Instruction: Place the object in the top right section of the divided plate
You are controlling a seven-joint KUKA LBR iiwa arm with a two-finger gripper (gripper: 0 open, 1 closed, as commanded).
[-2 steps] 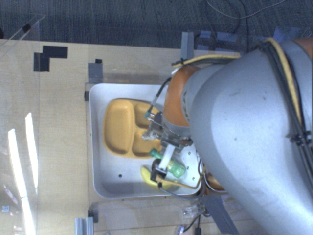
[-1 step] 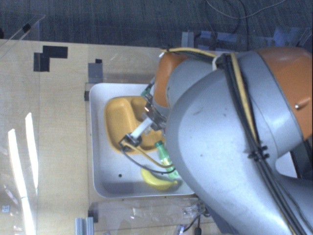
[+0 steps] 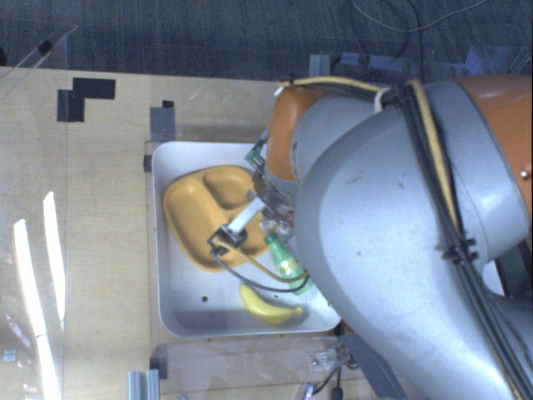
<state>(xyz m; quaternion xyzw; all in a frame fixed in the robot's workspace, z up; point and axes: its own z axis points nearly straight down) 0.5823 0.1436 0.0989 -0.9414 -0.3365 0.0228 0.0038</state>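
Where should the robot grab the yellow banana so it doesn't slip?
Probably across the middle of the banana, coming straight down from above. It lies flat on the floor of the white bin, curved, with open floor on its left; the middle looks thickest, and the tapered ends would likely slide out.

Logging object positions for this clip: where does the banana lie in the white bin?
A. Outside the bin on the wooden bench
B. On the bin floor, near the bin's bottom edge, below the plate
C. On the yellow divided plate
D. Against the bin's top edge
B: the banana lies on the white bin floor, below the yellow divided plate.
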